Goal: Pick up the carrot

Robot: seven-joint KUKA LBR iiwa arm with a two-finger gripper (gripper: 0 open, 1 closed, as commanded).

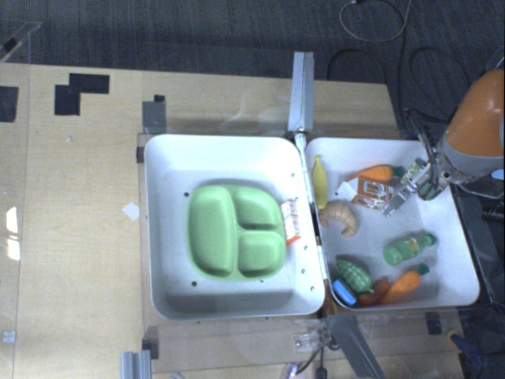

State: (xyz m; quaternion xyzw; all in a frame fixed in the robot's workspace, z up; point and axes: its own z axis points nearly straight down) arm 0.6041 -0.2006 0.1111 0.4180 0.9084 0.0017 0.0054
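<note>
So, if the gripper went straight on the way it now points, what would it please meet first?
The gripper points down-left, toward the snack packet just ahead of its tips, with the croissant further along. Height above the bin is hard to judge, so this is a best guess.

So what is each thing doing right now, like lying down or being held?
claw: low over the right bin, holding nothing
carrot: lying flat near the bin's front, untouched
green bottle: on its side
banana: lying along the left wall
croissant: lying flat
green tray: flat in the left bin
</note>
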